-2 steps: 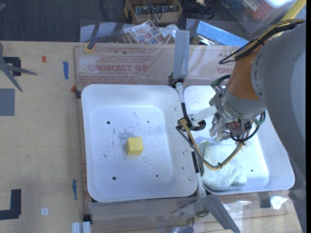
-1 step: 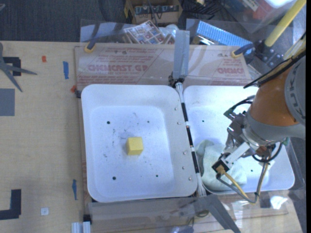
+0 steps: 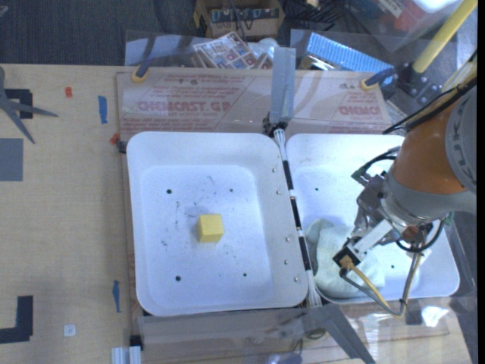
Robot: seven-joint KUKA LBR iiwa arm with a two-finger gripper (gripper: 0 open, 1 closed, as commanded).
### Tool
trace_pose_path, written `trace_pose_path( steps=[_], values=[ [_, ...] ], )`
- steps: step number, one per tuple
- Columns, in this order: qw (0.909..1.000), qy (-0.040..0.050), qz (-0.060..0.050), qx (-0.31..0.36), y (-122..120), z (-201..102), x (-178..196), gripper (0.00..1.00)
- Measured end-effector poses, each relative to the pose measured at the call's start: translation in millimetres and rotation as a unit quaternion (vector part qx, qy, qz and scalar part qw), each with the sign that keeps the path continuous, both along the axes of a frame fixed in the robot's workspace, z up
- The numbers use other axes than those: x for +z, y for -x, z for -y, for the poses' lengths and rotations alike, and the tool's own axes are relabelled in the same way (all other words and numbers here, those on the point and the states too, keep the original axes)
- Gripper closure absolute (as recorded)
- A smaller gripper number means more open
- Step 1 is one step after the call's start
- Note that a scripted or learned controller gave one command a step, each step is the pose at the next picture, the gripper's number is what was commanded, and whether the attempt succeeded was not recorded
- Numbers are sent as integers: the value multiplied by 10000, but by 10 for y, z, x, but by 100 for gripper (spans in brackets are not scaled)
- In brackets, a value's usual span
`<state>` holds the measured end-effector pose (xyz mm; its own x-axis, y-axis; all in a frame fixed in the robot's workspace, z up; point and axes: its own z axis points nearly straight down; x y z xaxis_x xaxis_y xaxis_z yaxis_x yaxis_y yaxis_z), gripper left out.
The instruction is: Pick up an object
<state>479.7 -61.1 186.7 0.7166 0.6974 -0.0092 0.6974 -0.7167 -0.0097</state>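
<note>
Red print on the clear sheet [image 3: 227,105] behind the bins reads roughly "CHEMCAST GP". It repeats on the right end, where it is cut short and harder to read. The printed packet [image 3: 226,50] past the sheet has colour graphics, but its text is too small to read. The cardboard box [image 3: 235,6] at the top edge has no legible label.

The left bin [image 3: 151,154] holds one yellow cube [image 3: 211,227], sitting flat near the bin's middle and well apart from every wall. The bin floor has dark scuffs and a few small holes.

The right bin [image 3: 337,146] holds a pale crumpled thing [image 3: 324,255], maybe cloth or a bag, at the near-left corner close to the wall between the bins. Its right part is covered by the arm's hardware, so the full outline is unclear.

The claw [image 3: 369,217] is over the right bin, just right of the pale thing and above it. The wrist and orange band block the view, so I cannot tell whether it is wide, narrow or holding anything. Nothing is seen gripped.

On the wooden counter [image 3: 61,226] are blue tape strips [image 3: 102,109], a small orange mark [image 3: 68,92], a grey square [image 3: 9,160] and a black tape piece [image 3: 23,317]. The blue ribbed item [image 3: 345,51] at the top right is partly hidden under clear plastic.
</note>
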Motion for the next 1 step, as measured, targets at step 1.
trace_pose_path(
  steps=[1],
  values=[
    [9620,33,31,-2731,6,369,-105,100]
  ],
)
